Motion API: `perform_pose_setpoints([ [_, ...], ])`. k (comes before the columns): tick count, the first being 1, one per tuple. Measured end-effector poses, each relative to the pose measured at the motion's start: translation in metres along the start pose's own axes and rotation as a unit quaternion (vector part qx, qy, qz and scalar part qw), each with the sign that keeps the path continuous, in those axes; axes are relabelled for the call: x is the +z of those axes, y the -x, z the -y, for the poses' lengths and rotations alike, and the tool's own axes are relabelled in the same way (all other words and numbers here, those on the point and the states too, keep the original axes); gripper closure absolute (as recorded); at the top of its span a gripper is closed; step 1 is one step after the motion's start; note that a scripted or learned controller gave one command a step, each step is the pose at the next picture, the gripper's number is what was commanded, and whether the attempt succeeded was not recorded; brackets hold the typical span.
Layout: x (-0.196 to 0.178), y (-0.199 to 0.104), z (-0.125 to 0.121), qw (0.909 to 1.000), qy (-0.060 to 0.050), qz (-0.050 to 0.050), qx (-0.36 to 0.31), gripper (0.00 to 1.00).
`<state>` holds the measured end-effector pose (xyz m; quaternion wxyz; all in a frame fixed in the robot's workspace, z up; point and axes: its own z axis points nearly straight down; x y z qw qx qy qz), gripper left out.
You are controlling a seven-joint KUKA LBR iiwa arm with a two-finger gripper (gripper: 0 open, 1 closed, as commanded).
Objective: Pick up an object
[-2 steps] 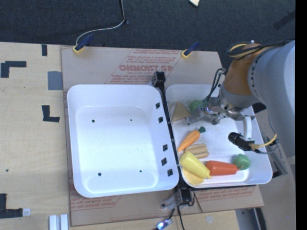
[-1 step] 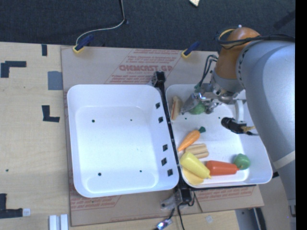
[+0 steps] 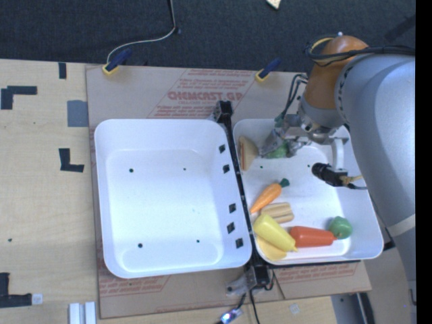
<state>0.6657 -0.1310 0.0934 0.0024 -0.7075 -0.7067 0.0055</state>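
Green object (image 3: 275,152) right at gripper (image 3: 280,142) tips, right bin's (image 3: 364,248) far end; grip unclear.

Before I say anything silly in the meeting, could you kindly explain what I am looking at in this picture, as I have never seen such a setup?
You are looking down at a slant from one fixed camera above a bench. The big grey shape with an orange band on the right is a robot arm. Its gripper hangs low over the far end of the right bin, by something green; whether it holds anything cannot be told. That bin contains toy food: a small carrot, a yellow pepper, a red-orange carrot, a green piece and a tan piece. Beside it sits the left bin. Its job is to pick up one object.
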Motion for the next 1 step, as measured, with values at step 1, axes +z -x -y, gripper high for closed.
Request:
perform_pose_setpoints([
  [1, -0.0978, -0.0694, 0.0194, 0.9999, 0.01, -0.003, -0.005, 1.0],
])
